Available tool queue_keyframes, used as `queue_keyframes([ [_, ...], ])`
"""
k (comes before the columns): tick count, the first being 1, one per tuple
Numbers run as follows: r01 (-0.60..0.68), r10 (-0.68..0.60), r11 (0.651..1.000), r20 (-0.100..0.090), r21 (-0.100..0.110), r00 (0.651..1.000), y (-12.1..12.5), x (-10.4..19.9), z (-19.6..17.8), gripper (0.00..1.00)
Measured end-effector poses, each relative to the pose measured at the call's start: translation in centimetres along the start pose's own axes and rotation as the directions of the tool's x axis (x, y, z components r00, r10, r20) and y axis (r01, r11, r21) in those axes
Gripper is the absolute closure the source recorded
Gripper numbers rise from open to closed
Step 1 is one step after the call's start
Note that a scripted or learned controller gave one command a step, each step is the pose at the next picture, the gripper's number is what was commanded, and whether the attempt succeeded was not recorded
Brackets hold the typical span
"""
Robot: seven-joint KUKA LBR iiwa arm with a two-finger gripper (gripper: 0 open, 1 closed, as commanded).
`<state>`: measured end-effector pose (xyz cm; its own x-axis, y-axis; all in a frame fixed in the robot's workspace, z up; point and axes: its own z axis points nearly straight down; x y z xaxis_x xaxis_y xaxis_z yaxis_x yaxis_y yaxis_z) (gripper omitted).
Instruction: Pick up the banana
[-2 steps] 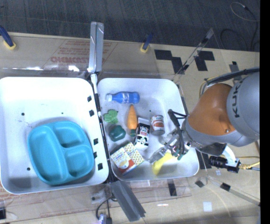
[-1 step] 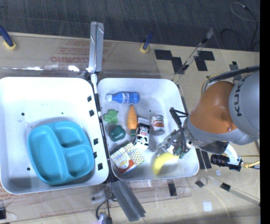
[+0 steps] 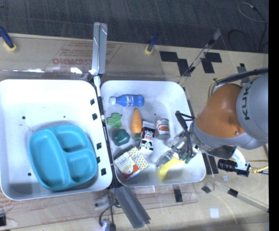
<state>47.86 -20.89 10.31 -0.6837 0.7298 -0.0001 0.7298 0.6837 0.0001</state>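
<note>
Down in the right bin's near corner, the claw hung spread right over the banana, a light, smooth toy best pinched across its middle.

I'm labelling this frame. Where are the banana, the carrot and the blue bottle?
banana point(image 3: 167, 168), camera view, middle of its yellow body.
carrot point(image 3: 136, 121), camera view, middle of its orange body.
blue bottle point(image 3: 129, 100), camera view, its blue label.

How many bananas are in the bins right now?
1. The banana lies in the right bin near its front right corner, just under the gripper. Others could be hidden beneath the arm.
</note>
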Motion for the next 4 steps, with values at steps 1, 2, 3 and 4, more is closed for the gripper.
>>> queue_keyframes([
  [1, 0.005, -0.005, 1.000, 0.001, 0.000, 1.000, 0.1, 0.0, -1.0, 1.00],
  [2, 0.005, -0.005, 1.000, 0.001, 0.000, 1.000, 0.1, 0.0, -1.0, 0.00],
  [3, 0.452, -0.452, 0.892, 0.000, 0.000, 0.892, -0.1, 0.0, 1.0, 0.00],
  [4, 0.455, -0.455, 0.890, 0.001, -0.001, 0.890, 0.0, 0.0, 0.0, 1.00],
])
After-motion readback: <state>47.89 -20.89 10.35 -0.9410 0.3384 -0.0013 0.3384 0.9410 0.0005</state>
